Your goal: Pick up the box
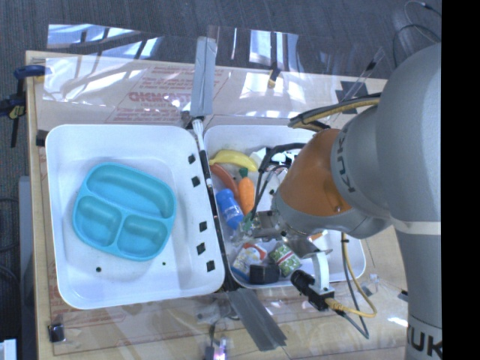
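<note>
Grey and orange, the arm (352, 178) is seen across the right of the frame, bent down over the right bin (225, 137), much of which is covered by it. The left bin (64, 223) is taken up by a blue tray (124, 211). In the right bin's uncovered left strip a banana (232, 159), a carrot (246, 192) and a blue bottle (228, 207) are laid from top to bottom. The gripper (260, 247) is lowered among the clutter at that bin's lower left; whether it is spread or closed cannot be told, and nothing can be seen held in it. A small green can (285, 259) lies just to its right. No box can be picked out with certainty: a dark block (263, 274) just below the gripper, by the bin's lower edge, is judged the likeliest candidate, its long axis roughly across the frame.
</note>
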Action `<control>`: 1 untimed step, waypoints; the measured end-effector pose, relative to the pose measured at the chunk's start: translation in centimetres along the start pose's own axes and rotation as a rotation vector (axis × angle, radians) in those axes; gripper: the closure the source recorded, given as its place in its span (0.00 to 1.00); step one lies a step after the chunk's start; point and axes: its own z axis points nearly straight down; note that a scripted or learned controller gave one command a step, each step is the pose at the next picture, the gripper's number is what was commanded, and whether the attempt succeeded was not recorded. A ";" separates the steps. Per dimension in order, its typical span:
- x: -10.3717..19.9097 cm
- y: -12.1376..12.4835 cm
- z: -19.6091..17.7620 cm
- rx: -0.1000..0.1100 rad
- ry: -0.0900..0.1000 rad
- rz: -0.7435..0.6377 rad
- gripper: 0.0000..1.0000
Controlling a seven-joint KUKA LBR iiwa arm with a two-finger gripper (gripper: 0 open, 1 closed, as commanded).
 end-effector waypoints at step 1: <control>3.9 1.1 -8.9 0.006 0.005 0.181 1.00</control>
